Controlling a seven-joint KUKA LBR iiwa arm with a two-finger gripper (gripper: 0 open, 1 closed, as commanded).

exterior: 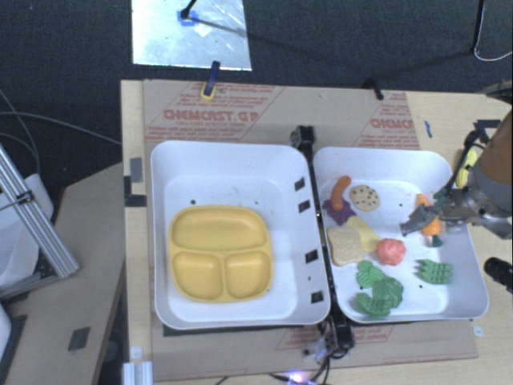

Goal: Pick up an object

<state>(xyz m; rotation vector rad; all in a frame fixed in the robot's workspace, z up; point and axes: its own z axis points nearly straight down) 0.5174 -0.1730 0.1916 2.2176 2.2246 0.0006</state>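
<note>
1. From the single camera above the bench, we look down at a slant on two shallow white bins set side by side on a brown board.
2. The left bin holds a yellow divided tray, lying flat with one long compartment and two smaller ones.
3. The right bin holds a scatter of toy foods: an orange sausage, a round cookie just beside it, a purple piece below the sausage, a slice of bread touching a pale yellow piece, a pink-red ball, a leafy green piece and a smaller green piece.
4. The grey arm reaches in from the right, and its gripper sits low over the right side of this bin, just above the pink-red ball.
5. A small orange object shows right at the gripper; we cannot tell whether the fingers are parted or closed, or whether they grasp it.
</note>
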